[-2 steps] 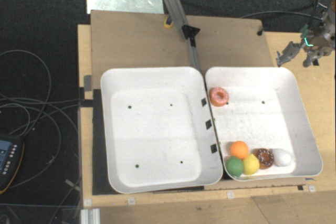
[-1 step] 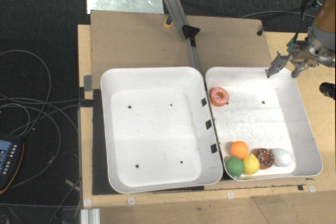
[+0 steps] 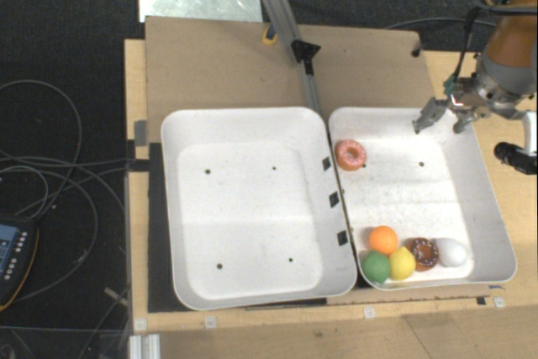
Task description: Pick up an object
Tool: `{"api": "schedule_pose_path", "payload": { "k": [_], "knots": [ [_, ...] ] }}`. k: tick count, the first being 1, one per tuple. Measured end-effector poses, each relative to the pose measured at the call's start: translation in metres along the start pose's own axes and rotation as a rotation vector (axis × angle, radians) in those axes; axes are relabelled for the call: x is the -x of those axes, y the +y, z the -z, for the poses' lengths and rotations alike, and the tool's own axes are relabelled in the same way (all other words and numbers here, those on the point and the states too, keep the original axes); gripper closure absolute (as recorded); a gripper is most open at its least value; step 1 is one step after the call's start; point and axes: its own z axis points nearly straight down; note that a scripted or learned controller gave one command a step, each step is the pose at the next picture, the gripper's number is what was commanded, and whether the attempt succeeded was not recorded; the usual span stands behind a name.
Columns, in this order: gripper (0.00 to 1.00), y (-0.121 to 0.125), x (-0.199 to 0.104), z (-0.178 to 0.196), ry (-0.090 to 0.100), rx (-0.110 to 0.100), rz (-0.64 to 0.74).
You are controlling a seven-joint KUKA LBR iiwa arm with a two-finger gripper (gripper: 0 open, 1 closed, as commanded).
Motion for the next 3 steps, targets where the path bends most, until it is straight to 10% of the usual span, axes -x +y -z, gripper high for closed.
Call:
{"api": "schedule_pose_path", "payload": {
  "k": [1,2,3],
  "knots": [
    [0.0,-0.006,-0.005,-0.045,0.0,-0.001,-0.001],
    [1.0,-0.003,-0.005,-0.03,-0.002,0.007,0.003],
    [1.0,0.007,-0.002,0.021,-0.002,0.009,-0.001]
  ]
}}
